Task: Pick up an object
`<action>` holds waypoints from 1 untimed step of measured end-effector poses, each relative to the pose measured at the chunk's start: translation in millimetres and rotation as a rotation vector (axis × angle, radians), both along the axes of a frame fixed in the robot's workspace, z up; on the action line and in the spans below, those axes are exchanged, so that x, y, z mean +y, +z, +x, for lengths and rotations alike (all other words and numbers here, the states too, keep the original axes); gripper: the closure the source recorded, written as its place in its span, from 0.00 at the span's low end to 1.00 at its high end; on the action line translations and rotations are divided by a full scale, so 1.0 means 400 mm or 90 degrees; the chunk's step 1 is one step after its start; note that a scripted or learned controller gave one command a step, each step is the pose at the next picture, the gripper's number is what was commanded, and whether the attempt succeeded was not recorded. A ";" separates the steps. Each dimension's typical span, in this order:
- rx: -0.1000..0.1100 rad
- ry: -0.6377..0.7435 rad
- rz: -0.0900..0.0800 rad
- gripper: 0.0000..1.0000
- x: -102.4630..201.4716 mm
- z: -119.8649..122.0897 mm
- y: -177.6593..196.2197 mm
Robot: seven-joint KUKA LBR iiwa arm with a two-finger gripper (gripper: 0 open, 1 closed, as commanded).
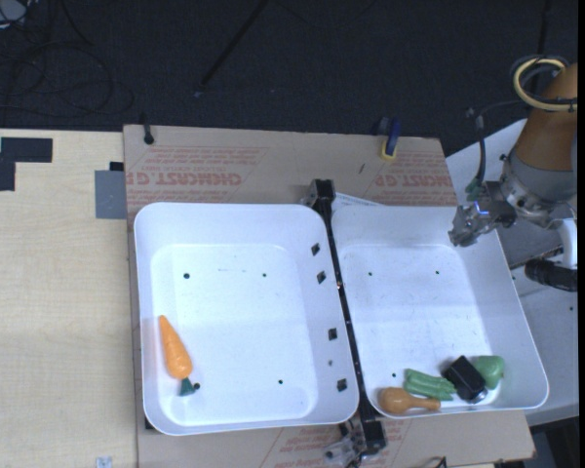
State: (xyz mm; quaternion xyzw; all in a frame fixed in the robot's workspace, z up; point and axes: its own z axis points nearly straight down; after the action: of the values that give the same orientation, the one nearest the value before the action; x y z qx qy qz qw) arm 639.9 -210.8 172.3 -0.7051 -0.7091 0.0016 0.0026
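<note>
Gripper (465, 228) at 3 o'clock over right bin (526, 339) rim, fingers' state unclear. Carrot (174, 347) at 8 in left bin (146, 261); black block (465, 378) at 5.

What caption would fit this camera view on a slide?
Gripper over the right bin's far edge; toy carrot in the left bin; green, black and orange items clustered at the right bin's near edge.

Two smooth, glossy white plastic bins (154, 261) sit on matt brown cardboard (273, 164). A shiny orange plastic carrot (174, 348) lies inside. The bench (49, 310) looks like pale wood.
</note>
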 end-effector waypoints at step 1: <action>-0.007 -0.002 -0.002 1.00 -0.009 -0.009 0.176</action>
State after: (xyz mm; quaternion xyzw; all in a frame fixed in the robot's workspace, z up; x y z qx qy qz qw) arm 636.2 -214.3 242.6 -0.7064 -0.7078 -0.0009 -0.0022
